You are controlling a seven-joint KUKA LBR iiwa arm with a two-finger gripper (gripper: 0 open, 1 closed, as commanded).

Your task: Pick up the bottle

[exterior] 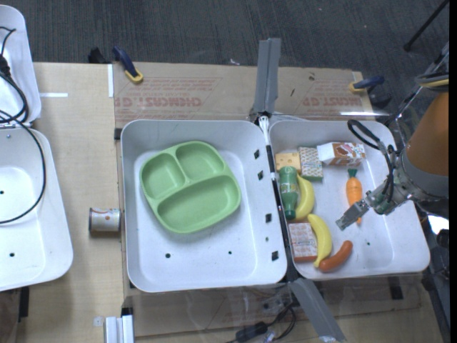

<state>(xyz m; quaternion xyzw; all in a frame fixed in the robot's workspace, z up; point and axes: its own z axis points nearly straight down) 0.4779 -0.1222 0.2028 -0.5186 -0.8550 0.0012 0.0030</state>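
Observation:
The green bottle [288, 190] lies on its side in the right bin [400, 252], close to the bin's left wall, its cap toward the back. A yellow banana [305, 196] rests against its right side. My gripper [353, 214] hangs over the middle of the right bin, well to the right of the bottle and just below an orange carrot [353, 189]. Nothing shows in the gripper.
In the right bin, a second banana [320, 237], a red sausage [334, 256], a flat snack pack [302, 239] and small boxes [310, 161] crowd around the bottle. A green divided plate [190, 186] sits in the left bin [143, 259]. A small can [104, 220] lies on the bench at the left.

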